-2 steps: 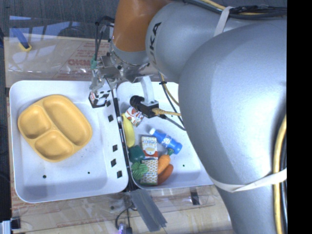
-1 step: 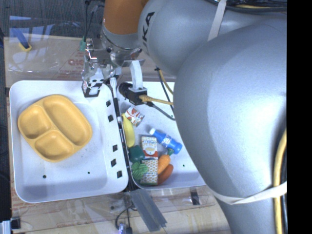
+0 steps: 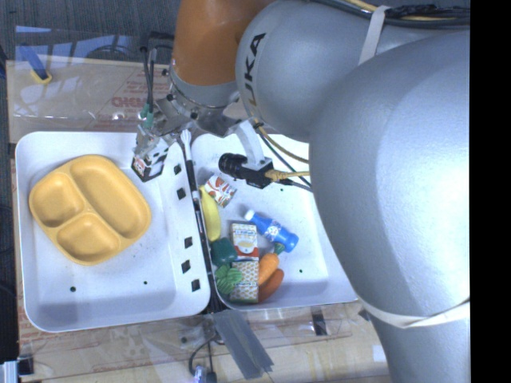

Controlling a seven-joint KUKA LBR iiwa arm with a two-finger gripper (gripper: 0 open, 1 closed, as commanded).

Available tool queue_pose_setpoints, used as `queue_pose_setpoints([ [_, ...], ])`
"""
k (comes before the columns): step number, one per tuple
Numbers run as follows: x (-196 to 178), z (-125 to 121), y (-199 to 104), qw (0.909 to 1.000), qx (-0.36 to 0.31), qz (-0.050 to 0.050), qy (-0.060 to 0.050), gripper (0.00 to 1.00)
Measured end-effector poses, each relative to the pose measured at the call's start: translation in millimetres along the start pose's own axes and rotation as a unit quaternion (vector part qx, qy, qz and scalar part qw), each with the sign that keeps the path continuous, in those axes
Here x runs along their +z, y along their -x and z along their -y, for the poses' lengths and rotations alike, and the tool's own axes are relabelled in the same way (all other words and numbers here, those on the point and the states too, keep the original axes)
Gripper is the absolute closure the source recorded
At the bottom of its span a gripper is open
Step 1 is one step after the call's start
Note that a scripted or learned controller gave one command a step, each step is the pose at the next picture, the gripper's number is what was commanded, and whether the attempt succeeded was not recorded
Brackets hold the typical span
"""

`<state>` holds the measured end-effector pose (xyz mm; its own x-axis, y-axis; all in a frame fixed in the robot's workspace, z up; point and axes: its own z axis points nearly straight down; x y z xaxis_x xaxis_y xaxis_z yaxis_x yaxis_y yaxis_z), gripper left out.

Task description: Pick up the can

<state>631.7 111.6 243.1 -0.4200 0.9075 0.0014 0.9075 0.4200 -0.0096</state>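
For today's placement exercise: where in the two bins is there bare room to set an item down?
Left bin: bare floor in front of and right of the yellow plate. Right bin: only a strip beyond the blue bottle; its left side is crowded with groceries.

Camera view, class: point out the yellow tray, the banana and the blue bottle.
Yellow tray [image 3: 88,207], camera view, its middle divider.
Banana [image 3: 210,214], camera view, mid-length.
Blue bottle [image 3: 275,232], camera view, its body.

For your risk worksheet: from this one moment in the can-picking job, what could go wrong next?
1. The gripper is over the left bin near the yellow divided plate, while the can lies in the right bin, so it may close on nothing.
2. The can touches the banana among crowded items; a grasp could snag or shove neighbours.
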Motion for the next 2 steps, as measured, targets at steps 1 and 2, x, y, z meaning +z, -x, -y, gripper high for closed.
queue_pose_setpoints([
  [1,-0.4,-0.1,0.1,1.0,0.0,0.0,0.0,0.0],
  [2,46.0,49.3,-34.0,0.9932,0.116,0.0,0.0,0.0],
])
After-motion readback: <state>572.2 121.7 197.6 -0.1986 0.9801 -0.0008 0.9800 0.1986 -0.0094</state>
